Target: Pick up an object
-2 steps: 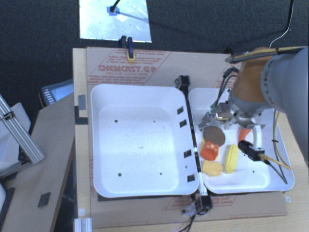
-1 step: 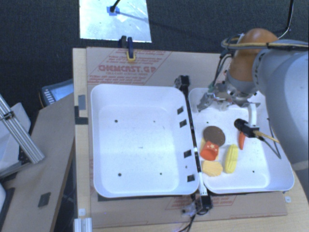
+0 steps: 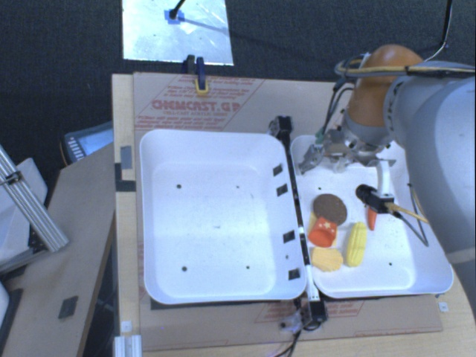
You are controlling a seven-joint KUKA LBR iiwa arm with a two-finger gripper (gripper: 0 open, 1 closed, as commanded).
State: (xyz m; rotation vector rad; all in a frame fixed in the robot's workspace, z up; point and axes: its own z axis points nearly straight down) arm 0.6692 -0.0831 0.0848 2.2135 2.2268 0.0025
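Note:
In the right bin (image 3: 416,270) lies a cluster of toy foods: a brown round disc (image 3: 329,207), a red-orange piece (image 3: 323,232), a pale yellow piece (image 3: 327,259), a yellow corn cob (image 3: 357,244) and a small orange carrot (image 3: 371,218). My gripper (image 3: 312,158) hangs low over the bin's far left corner, up and left of the brown disc and apart from it. The grey arm with its orange band (image 3: 379,88) reaches in from the right above the bin's far side. I see nothing held in the gripper.
The left white bin (image 3: 160,222) sits beside the right one, and a black-clipped divider (image 3: 291,199) runs between them. Both bins rest on a cardboard sheet (image 3: 201,103). A shiny plate (image 3: 175,21) lies beyond the bench.

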